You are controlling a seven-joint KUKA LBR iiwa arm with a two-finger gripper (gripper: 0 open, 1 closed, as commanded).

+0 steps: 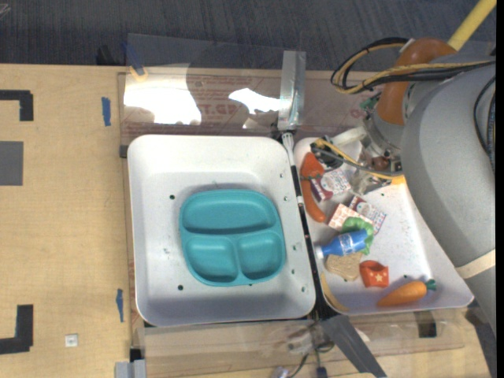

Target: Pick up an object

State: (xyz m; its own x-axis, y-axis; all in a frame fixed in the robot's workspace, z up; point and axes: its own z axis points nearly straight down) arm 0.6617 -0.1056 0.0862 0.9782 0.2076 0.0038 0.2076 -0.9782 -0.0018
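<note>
The one camera looks down on a tan bench (63, 235) with two white bins side by side. The left bin (157, 164) holds a teal tray (232, 237) with three compartments, one long one at the far side and two smaller ones nearer the camera; it lies flat in the middle of the bin.

The right bin (417, 242) holds a heap of small things. At the near edge lies a carrot (403, 292), orange with a green tip pointing right. Just left of it stands a small red block (374, 274) with a pale mark on its face. Beside that is a tan, cookie-like piece (343, 267), and above it a blue bottle (344, 245) on its side, with a green thing (358, 225) touching its upper end. Further back lie white packets with red print (337, 183) and a long red-orange piece (312, 181) along the bin's left wall.

The grey arm (453, 156) comes in from the right over the far end of this bin, with its orange band (421, 52) and looped cables above. The gripper (368, 166) sits low among the packets at the back of the heap; whether its fingers are spread or closed I cannot tell, as clutter hides them.
</note>
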